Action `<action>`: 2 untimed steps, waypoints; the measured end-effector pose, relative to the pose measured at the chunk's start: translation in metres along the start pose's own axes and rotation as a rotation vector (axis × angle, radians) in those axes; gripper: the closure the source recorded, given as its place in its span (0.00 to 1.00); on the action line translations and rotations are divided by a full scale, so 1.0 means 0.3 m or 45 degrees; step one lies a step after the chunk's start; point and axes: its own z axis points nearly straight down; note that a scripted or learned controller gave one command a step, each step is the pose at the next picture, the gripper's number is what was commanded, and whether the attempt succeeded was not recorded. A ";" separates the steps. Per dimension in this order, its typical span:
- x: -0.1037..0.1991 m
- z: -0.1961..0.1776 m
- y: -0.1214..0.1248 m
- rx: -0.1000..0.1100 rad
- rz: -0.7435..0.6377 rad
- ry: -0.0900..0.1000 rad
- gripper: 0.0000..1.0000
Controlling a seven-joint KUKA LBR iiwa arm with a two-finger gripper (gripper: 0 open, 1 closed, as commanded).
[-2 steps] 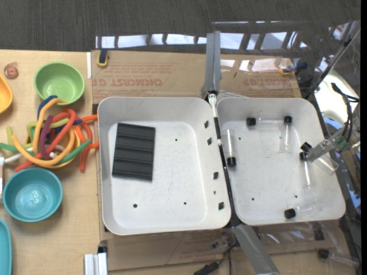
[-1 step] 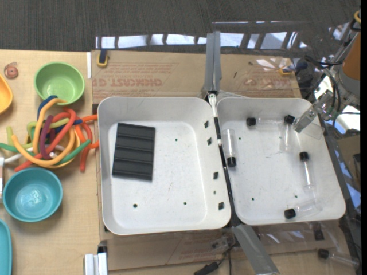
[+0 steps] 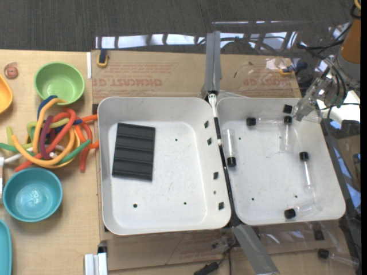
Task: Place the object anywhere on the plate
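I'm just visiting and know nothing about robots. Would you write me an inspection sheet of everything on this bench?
Surface: two shallow white bins side by side, the left bin and the right bin, on cardboard.
Job's things: a dark ribbed rectangular plate lies flat in the left bin; several clear tubes with black caps are scattered in the right bin.
Clutter: a green bowl, a teal bowl and a tangle of coloured ropes sit on the wooden top left of the bins.
End effector: end effector at the right bin's far right corner; finger state unclear.
Cables: dark cables run along the arm.
Surroundings: dark carpet behind the bench.
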 end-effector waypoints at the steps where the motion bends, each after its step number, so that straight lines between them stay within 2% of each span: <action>1: 0.152 0.153 -0.097 0.000 -0.144 0.006 1.00; 2: 0.072 0.053 -0.047 -0.001 -0.063 0.002 1.00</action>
